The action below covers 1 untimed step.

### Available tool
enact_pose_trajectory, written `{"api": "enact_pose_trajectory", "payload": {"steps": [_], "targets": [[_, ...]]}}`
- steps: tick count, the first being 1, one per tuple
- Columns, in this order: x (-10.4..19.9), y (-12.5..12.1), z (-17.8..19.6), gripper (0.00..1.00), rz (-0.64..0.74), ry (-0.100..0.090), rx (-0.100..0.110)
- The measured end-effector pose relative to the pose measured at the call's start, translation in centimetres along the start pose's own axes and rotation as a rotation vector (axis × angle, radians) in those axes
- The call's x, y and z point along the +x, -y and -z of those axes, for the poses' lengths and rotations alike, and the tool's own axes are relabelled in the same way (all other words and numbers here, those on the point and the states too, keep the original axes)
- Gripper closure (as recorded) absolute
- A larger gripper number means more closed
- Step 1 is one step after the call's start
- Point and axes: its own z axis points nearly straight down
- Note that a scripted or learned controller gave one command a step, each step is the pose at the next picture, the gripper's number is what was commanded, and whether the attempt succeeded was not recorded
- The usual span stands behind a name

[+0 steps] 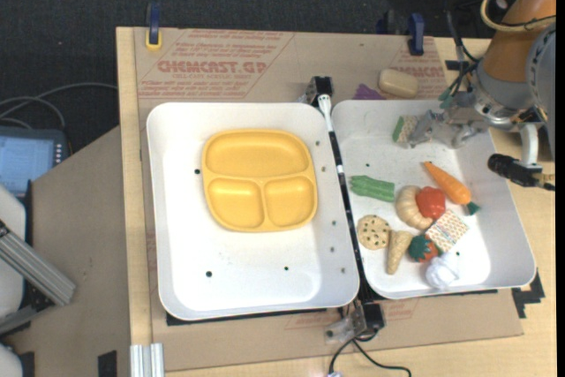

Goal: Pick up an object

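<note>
The tool (439,130) hangs low over the far end of the right bin (503,234), its two fingers spread apart and holding nothing. The carrot (446,181) lies just in front of it.

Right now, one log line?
gripper over right bin far edge | toy carrot lying in bin | yellow tray in left bin

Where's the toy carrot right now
The carrot lies in the right bin, toward its far right side, just above the tomato.
</note>
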Motion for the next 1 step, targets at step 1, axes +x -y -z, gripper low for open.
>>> {"api": "enact_pose_trajectory", "payload": {"steps": [1], "targets": [[0.09, 4.88, 0.04, 0.00, -0.003, 0.014, -0.016]]}}
